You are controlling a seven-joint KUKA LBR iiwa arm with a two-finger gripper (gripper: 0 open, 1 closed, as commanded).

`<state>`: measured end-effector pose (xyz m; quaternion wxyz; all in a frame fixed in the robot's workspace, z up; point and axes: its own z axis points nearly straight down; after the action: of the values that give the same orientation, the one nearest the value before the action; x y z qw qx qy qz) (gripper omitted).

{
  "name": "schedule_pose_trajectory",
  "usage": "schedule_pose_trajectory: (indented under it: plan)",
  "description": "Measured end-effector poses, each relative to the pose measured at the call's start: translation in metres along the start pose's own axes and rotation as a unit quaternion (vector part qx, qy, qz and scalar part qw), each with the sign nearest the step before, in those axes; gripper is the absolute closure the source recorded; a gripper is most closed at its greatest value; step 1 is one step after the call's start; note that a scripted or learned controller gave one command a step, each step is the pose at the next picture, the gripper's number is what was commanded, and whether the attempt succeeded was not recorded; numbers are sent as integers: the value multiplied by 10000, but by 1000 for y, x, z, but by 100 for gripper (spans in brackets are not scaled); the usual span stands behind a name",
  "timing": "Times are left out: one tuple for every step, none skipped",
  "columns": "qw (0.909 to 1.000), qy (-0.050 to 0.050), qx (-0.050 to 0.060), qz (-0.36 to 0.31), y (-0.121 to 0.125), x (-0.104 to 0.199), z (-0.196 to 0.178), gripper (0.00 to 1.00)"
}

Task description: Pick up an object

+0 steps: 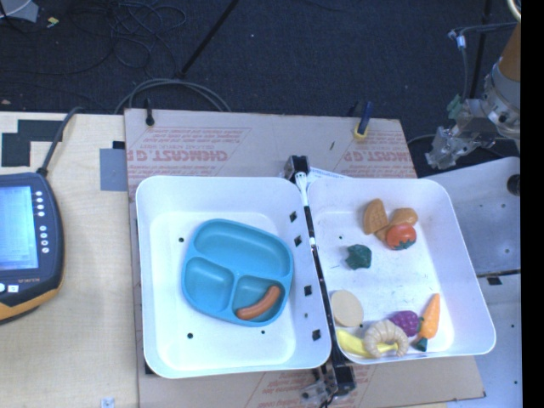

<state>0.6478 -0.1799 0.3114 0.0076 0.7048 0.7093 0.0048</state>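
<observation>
My gripper (pixel 448 145) hangs beyond the far right corner of the right bin (pixel 463 228), above the bench and away from every object. In that bin lie two brown bread pieces (pixel 374 216), a red tomato (pixel 400 237), a dark green broccoli piece (pixel 359 256), a beige round disc (pixel 346 307), a yellow banana (pixel 351 343), a cream croissant (pixel 384 337), a purple item (pixel 406 321) and an orange carrot (pixel 431 315). The left bin (pixel 161 228) holds a blue divided plate (pixel 229 266) with a sausage (pixel 258 303) in its near compartment.
A teach pendant (pixel 25 236) with a lit screen lies on the wooden bench at the far left. Cardboard (pixel 255 147) sits under both bins. Cables run over the dark floor behind. A white surface (pixel 497 219) lies to the right of the right bin.
</observation>
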Motion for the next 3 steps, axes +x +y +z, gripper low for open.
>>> schedule_pose_trajectory:
  plan:
    - [9999,31,127,43,-73,-33,109,100]
    - [10000,16,31,16,-11,-31,203,100]
    - [9999,26,104,10,-14,-31,209,0]
